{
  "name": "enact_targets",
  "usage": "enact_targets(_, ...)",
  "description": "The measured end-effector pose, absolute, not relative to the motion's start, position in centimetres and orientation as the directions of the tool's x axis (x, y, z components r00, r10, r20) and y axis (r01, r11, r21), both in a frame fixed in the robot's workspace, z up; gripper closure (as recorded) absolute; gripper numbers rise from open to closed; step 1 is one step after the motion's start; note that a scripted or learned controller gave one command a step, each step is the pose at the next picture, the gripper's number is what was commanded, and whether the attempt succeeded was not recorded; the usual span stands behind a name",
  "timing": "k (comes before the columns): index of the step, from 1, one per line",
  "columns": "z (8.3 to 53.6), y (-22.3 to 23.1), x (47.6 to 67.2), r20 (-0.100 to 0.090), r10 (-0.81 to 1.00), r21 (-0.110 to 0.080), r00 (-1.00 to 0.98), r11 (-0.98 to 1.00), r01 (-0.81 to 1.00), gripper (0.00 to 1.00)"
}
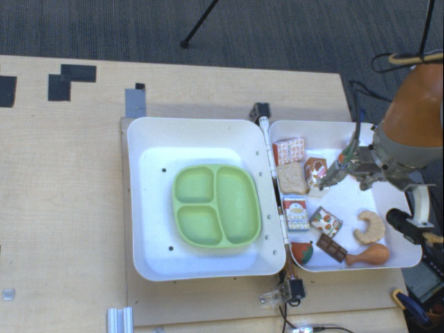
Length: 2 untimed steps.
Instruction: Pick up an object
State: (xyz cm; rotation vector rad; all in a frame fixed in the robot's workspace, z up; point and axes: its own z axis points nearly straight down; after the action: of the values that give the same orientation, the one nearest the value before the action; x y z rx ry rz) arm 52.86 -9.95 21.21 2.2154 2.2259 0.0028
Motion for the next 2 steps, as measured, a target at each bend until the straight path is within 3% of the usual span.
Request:
enact_targets(1, 12.0, -10.2, 58.2, 0.000, 1.000, 0.000, -0.005, 0.005, 1.000, 0.00)
enact_targets(2, 8.9, -9.1, 62.5, 0.000, 1.000, 0.008, -0.006, 0.006, 1.000, 0.00)
